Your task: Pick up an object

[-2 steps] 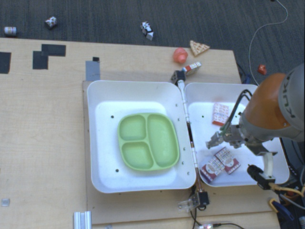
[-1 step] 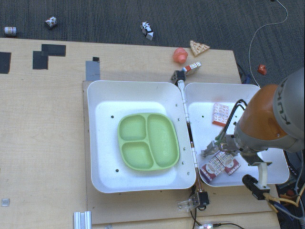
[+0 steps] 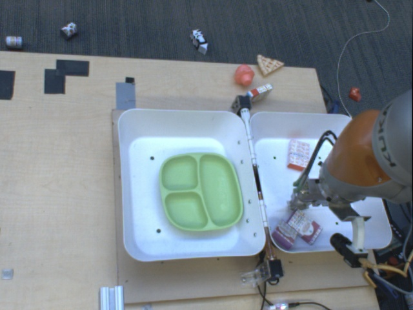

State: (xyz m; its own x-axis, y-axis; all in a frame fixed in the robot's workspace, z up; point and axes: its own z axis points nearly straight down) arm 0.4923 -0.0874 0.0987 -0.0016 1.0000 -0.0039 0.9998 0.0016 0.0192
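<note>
Camera view: I see the arm (image 3: pixel 371 157) over the right bin (image 3: pixel 274 141), a green divided plate (image 3: pixel 201 192) in the left bin (image 3: pixel 139 192), and the gripper (image 3: pixel 302 202) just above a small packet (image 3: pixel 297 228); grip state unclear

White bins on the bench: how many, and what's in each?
2. The left shallow white bin holds a green three-compartment plastic tray. The right shallow white bin holds a red-and-white packet and a purple-and-white wrapped item; the arm may hide more.

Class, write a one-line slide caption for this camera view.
KUKA arm's end effector low in the right bin over a small packet; green divided tray in left bin.
</note>
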